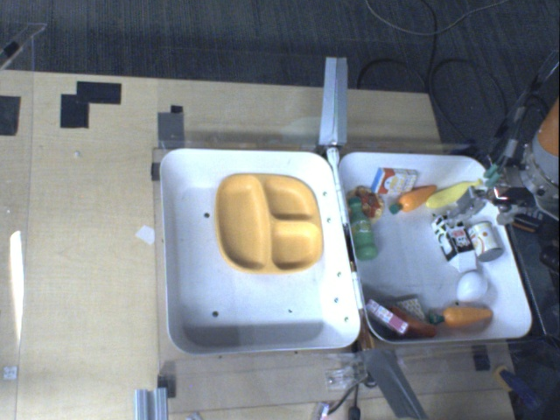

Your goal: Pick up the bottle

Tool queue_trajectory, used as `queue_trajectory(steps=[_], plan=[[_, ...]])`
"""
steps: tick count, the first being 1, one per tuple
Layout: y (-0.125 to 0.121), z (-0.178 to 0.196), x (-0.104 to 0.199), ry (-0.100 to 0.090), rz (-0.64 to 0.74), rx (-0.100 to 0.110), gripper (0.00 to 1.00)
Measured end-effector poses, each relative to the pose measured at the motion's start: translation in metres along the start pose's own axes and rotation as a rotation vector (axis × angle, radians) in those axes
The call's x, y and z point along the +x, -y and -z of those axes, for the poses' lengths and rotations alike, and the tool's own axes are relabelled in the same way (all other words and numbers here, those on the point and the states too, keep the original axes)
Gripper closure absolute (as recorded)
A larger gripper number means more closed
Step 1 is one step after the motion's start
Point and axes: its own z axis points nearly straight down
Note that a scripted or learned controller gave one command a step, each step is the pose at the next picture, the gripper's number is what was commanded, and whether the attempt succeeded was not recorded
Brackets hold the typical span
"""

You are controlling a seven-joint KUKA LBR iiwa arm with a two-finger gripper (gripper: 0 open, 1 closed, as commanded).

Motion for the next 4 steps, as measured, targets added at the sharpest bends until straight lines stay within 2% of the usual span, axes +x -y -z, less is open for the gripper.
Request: queue_trajectory(steps=[1,2,3,4], plan=[[-0.035,-0.066,0.017,0.000,-0.020,0.000,0.00],[-0.067,-0.150,0.063,0.000,-0.279,-0.002,0.00],[-0.128,-0.160,0.076,0.003,-0.265,0.010,0.00],[-0.055,-0.157,0.078,-0.001,-0.312,-0.006,0.00]])
